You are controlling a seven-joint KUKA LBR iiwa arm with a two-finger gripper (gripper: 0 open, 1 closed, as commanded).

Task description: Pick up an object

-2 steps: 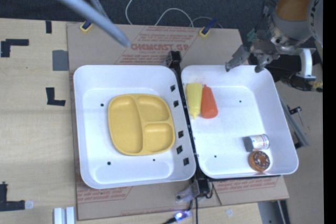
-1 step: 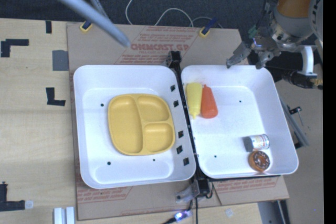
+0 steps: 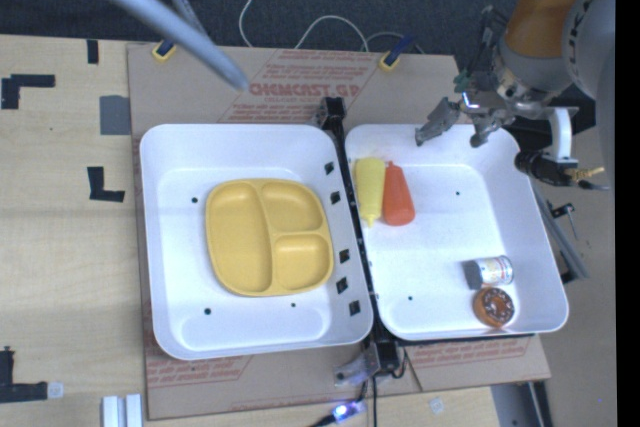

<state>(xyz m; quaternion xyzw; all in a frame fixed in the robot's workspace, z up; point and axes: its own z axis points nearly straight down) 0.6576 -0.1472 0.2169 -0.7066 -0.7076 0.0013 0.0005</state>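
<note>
Glossy round donut [image 3: 495,306] beside a metal can [image 3: 489,271]; jaws [image 3: 458,126] spread apart, holding nothing.

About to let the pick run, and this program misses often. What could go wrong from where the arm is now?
1. The gripper sits open over the right bin's far rim, apart from every object, so a straight descent could hit the rim.
2. The yellow piece and orange piece lie touching, against the divider; a grasp may catch both or slip.
3. The small can and brown round item crowd the near corner, leaving little finger room.
</note>
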